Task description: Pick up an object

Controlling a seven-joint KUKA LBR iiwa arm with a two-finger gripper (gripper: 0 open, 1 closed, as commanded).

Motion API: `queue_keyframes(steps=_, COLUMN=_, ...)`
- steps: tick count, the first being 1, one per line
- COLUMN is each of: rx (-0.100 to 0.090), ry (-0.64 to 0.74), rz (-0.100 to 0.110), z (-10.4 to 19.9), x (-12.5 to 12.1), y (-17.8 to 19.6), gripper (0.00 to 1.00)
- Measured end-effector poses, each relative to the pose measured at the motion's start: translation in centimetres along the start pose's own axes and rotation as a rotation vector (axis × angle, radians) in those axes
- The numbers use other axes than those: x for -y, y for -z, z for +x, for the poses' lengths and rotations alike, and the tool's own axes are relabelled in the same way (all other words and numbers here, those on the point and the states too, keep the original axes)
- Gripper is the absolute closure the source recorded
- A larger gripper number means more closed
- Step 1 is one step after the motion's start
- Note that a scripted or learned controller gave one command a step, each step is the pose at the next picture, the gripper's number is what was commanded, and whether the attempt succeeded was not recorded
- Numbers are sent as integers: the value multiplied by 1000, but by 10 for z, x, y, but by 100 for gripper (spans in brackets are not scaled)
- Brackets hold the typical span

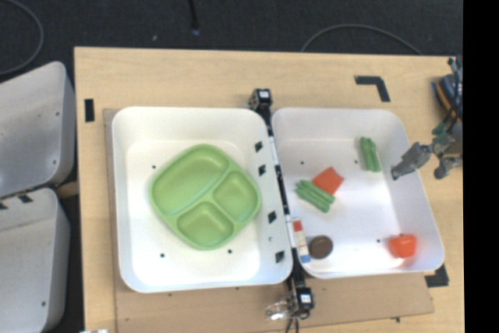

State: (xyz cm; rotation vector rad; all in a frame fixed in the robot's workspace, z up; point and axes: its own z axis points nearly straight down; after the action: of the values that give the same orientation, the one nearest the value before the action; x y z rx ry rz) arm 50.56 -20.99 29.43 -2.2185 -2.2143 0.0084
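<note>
Tool [427, 158] at right bin's [417, 246] right rim, w/ fingers spread, nothing pinched; nearest obj = green stick [369, 154], just left of tool toward bench's far edge, long axis running far-to-near, orange block [328, 181] farther left.

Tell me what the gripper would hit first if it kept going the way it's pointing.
Probably the upright green piece: the gripper at the right bin's edge points left toward it, though depth is hard to judge.
</note>
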Motion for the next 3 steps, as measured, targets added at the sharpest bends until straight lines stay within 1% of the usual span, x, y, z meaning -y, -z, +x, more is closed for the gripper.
queue_keyframes(steps=1, rx=2, ry=3, rz=-8, z=1, x=-1, y=5, gripper=0)
queue_keyframes(steps=2, rx=1, ry=1, rz=-5, z=2, x=-7, y=-56, gripper=0)
queue_keyframes(steps=3, rx=1, ry=-3, rz=-6, z=12, x=-7, y=-108, gripper=0)
